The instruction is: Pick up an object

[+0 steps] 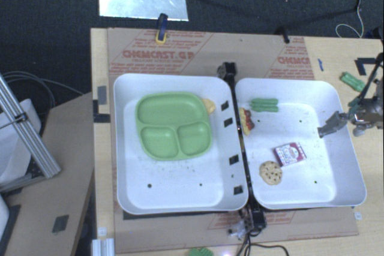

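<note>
The claw (pixel 333 124) hovers at the right bin's (pixel 348 189) edge, its grip impossible to judge. A cookie (pixel 271 173) and red packet (pixel 290 154) lie apart below; a green divided plate (pixel 174 125) fills the left bin (pixel 129 189).

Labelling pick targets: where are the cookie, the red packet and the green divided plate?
cookie (pixel 271 173), camera view, middle of its top face.
red packet (pixel 290 154), camera view, centre of its printed face.
green divided plate (pixel 171 112), camera view, floor of its large compartment.

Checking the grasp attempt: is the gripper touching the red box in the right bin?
Apart. The camera view shows bare white bin floor between the gripper and the red box.
</note>
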Controlling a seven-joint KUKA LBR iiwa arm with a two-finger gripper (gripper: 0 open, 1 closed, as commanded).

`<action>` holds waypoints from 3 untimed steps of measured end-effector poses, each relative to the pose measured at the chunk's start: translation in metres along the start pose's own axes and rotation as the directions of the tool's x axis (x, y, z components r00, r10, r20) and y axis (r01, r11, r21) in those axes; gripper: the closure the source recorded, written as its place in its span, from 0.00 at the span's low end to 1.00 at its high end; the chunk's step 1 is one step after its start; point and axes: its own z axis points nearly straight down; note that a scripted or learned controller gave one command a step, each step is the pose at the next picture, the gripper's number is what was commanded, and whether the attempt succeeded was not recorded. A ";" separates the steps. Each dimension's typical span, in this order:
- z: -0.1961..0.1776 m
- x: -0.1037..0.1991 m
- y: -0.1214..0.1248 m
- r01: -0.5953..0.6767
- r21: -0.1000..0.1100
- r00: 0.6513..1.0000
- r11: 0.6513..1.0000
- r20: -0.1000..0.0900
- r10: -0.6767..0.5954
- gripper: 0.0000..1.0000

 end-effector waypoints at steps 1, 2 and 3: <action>0.122 0.065 -0.013 0.006 0.011 1.000 1.000 -0.006 -0.006 0.00; 0.182 0.079 0.011 -0.002 -0.008 1.000 1.000 0.008 0.002 0.00; 0.179 0.092 0.033 -0.001 -0.010 1.000 1.000 0.006 0.001 0.00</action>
